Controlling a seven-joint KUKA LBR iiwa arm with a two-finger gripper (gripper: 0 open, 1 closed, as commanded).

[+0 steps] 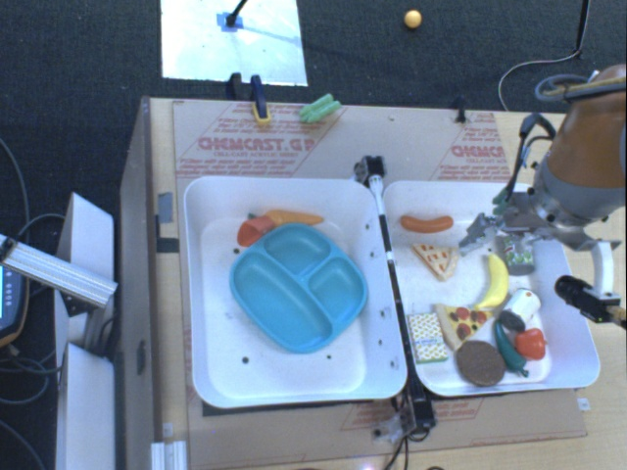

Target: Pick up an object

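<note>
Right bin (586,358) crowded; banana (494,284) and pizza slice (436,259) apparently leave little passage.

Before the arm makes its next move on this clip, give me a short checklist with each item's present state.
1. Gripper over the right white bin: ok.
2. Pickable items nearby, the yellow banana and the triangular sandwich wedge: ok.
3. Something held between the fingers: cannot tell.
4. Fingers open or shut: cannot tell.
5. Blue sectioned plate lying apart in the left white bin, away from the arm: ok.
</note>
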